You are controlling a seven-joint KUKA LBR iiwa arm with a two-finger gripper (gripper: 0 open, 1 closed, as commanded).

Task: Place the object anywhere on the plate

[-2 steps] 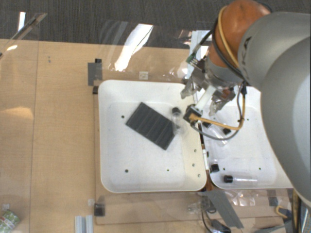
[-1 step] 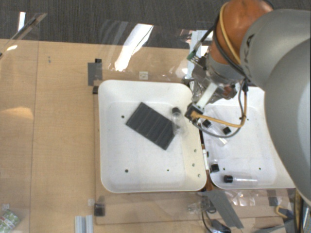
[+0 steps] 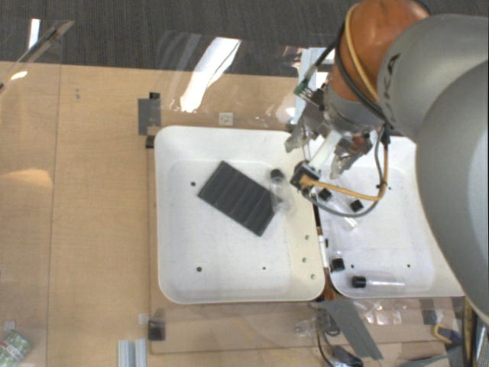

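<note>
1. Dark grey ribbed rectangular plate point(image 3: 238, 198) lies flat at a slant in the left shallow white bin point(image 3: 183, 274), nothing on top of it.
2. Small clear bottle-like object with a dark cap point(image 3: 278, 187) sits just beside the plate's right edge, close to or touching it; on the bin floor, not on the plate. Too small to say whether it is upright or tipped.
3. Grey arm's two-finger gripper point(image 3: 325, 159) hangs over the seam between the bins, right of and a bit above the object.
4. Fingers: cannot tell how wide; wrist, cables and clutter hide them. Nothing seen held between them.
5. Progress: placement not done. Judged left: reach the object, grasp, lift, shift left, release on the plate.
</note>
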